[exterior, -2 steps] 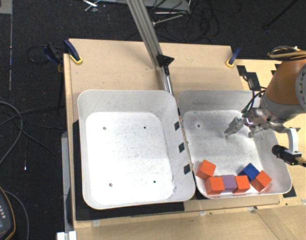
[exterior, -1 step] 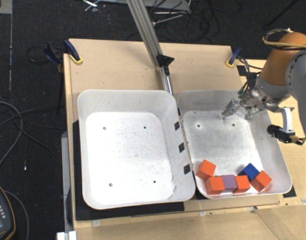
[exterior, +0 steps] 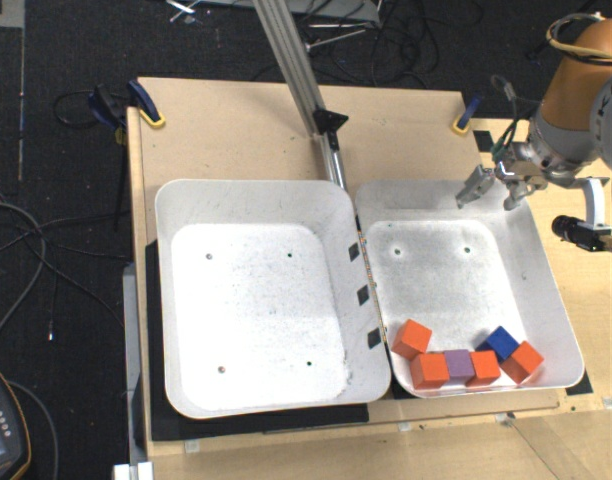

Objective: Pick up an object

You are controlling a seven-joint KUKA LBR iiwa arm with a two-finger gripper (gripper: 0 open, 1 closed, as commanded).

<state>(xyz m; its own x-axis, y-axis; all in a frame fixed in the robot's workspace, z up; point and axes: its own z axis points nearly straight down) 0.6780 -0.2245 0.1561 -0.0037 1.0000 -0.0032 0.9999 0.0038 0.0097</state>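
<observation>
My pincer [exterior: 495, 195] is open wide with nothing in it, up over the far edge of the right bin [exterior: 546, 298]. The blocks sit in a bunch along that bin's near edge: four orange blocks [exterior: 413, 337], a purple block [exterior: 458, 366] and a blue block [exterior: 502, 342].

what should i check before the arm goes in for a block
1. Hand open: ok, its two fingers stand spread, with nothing between them.
2. Blocks in the right bin: ok, six lie along its near edge.
3. Hand above a block: not ok, it hangs over the bin's far rim, apart from the cluster.
4. Free-standing target: not ok for most, they touch; the orange block at the left end looks the most exposed.
5. Blue block graspable: cannot tell, orange neighbours crowd it.
</observation>
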